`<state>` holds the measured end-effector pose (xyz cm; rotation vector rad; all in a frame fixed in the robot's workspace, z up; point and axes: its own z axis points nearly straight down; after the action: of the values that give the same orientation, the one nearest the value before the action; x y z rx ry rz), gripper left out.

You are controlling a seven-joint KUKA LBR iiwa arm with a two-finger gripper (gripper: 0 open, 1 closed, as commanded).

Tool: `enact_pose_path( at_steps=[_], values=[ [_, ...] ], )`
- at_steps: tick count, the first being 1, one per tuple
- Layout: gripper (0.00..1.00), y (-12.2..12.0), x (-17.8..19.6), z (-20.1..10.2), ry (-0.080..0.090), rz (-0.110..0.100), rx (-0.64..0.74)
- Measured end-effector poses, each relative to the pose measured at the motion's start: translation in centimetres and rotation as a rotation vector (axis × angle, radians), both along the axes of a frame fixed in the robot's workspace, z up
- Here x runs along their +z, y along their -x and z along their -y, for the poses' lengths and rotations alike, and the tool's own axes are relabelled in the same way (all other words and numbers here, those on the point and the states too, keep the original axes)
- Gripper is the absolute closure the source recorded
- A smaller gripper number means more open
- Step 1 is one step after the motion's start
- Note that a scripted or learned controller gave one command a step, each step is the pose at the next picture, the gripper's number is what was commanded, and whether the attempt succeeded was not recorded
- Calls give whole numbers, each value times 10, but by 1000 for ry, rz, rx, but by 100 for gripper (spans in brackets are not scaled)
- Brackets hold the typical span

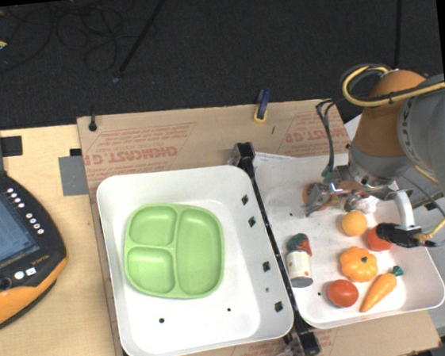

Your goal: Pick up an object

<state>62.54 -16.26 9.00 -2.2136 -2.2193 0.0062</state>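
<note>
The right bin (428,297) holds one orange ball (354,223), one pumpkin (358,264), one tomato (343,293), one carrot (378,291) and one bottle (298,260). The gripper (326,196) hovers near its back wall; grip state cannot be determined. The left bin (247,322) holds one green tray (173,250), with open floor along its rim.

Both white bins (251,321): smooth plastic, slight sheen. Green divided plate (174,250) in left bin: glossy plastic, soft highlights. Toy pumpkin (358,264), tomato (343,293), carrot (377,291), orange ball (354,223): smooth, shiny plastic look. Small bottle (299,267): pale matt label, dark cap. Desk (163,144) under bins: matt brown cardboard with red print. My arm (408,124): grey matt casing, orange band glossy. My tool (321,198): dull metallic look, too blurred for more.
</note>
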Motion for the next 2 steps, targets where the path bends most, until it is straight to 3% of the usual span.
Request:
enact_pose_path(
  at_steps=[1, 2],
  values=[
    [0, 0, -3, 0, 1, 4, -2],
    [100, 1, 8, 1, 1, 3, -5]
  ],
)
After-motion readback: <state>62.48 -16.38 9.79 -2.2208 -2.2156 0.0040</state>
